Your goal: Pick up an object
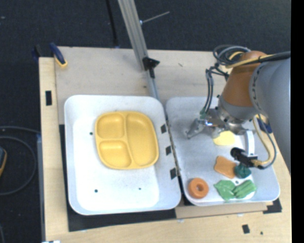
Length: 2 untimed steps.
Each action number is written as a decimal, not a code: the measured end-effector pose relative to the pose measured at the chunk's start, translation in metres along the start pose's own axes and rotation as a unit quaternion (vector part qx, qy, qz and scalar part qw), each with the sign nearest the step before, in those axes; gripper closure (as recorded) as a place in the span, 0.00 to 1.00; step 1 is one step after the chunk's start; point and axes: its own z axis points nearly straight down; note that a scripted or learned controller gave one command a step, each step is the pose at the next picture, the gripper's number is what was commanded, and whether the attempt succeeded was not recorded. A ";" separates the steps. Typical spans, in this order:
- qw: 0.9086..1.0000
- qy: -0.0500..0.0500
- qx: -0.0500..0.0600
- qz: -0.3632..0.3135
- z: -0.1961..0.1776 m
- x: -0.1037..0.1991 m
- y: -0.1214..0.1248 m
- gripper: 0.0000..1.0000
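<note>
My gripper hangs low over the upper left part of the right bin, open, with bare bin floor between its fingers. A pale yellow object lies just to its right, partly under the wrist. Further toward the front lie an orange wedge, a dark green piece, a light green leafy object and an orange ring. None of them touches the gripper.
The left bin holds a yellow divided plate. A metal pole slants up from the bench behind the bins. Cables loop around the orange wrist above the right bin's far edge.
</note>
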 end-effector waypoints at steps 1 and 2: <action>1.000 -0.001 -0.003 0.001 -0.013 -0.001 0.001 1.00; 1.000 0.000 -0.003 -0.001 -0.071 0.006 -0.001 1.00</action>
